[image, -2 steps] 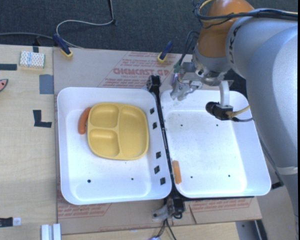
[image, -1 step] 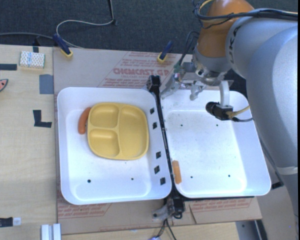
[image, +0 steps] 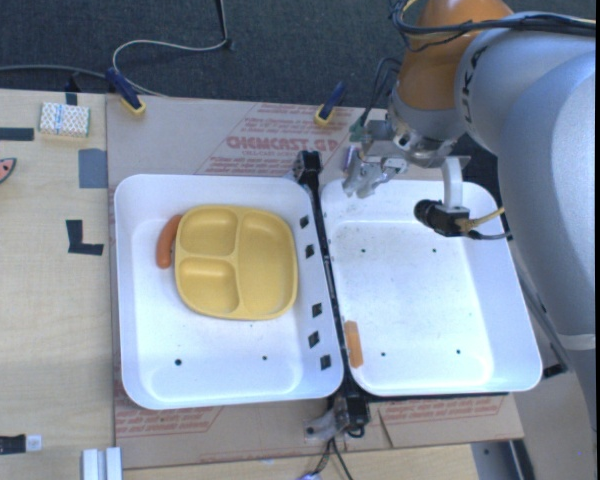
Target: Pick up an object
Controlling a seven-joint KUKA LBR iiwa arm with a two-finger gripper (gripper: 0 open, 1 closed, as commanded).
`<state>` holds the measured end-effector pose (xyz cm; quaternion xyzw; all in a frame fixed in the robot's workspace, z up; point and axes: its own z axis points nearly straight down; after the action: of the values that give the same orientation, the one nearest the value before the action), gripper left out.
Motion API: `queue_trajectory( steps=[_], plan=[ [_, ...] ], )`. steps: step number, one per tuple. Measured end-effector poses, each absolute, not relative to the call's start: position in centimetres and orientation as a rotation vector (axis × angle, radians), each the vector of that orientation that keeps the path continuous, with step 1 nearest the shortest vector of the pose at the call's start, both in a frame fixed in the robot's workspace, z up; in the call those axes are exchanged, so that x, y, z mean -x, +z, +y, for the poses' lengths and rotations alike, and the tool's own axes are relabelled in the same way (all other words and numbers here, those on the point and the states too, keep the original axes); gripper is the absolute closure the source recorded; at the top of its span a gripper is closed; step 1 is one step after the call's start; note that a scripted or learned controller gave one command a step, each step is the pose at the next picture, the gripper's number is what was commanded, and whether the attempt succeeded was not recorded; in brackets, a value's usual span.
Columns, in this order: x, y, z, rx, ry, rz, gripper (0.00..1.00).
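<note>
From my gripper point(image: 365, 178), whose state I can't tell, the carrot point(image: 353, 343) lies lengthwise straight down the divider point(image: 320, 268).

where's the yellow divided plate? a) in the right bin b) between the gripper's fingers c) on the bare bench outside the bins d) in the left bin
d: the yellow divided plate lies flat in the left bin, with an orange carrot-like piece at its left edge.

Robot lab: taped bench point(image: 40, 268), cables point(image: 170, 43)
</note>
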<state>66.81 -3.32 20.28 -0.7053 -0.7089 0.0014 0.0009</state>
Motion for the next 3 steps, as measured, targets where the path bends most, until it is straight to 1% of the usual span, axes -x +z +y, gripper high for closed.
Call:
queue_trajectory(
  steps=[1,2,3],
  plan=[
    [-66.81,20.26,-3.33,2.215,0.005,-2.226,0.00],
    [-66.81,21.20,-3.31,2.213,0.005,-2.226,1.00],
    [-66.81,21.19,-3.32,2.214,0.006,-2.226,0.00]
  ],
)
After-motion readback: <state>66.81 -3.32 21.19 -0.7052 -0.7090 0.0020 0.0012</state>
